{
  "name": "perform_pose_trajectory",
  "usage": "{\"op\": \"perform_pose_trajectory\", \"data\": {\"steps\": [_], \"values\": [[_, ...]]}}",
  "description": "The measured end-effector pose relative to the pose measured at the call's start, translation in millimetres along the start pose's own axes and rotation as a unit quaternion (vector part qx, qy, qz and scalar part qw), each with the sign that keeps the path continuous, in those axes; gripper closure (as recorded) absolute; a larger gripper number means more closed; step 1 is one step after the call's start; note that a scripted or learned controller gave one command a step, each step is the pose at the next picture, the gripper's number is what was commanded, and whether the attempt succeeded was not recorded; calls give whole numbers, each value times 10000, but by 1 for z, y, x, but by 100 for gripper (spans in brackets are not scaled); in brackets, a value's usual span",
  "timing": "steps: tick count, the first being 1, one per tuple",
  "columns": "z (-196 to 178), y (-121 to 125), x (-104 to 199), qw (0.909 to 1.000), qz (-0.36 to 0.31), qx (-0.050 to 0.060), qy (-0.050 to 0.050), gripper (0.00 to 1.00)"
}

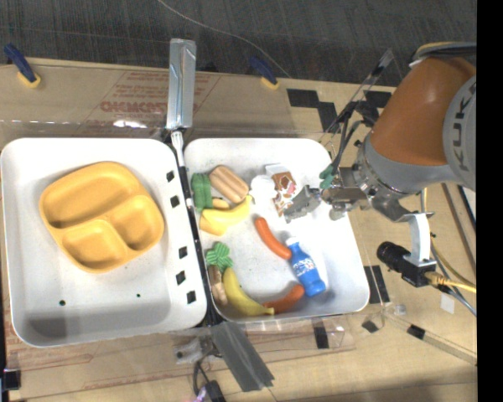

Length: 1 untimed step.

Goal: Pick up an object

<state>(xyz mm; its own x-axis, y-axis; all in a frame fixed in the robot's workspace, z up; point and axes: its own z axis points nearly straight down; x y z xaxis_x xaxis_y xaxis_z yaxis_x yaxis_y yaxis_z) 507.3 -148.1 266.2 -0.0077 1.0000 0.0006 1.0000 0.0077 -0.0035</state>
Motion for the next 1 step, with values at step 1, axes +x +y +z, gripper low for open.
{"op": "perform_pose_trajectory", "data": {"steps": [1], "values": [[162, 0, -11, 9999, -93, -40, -8, 0]]}}
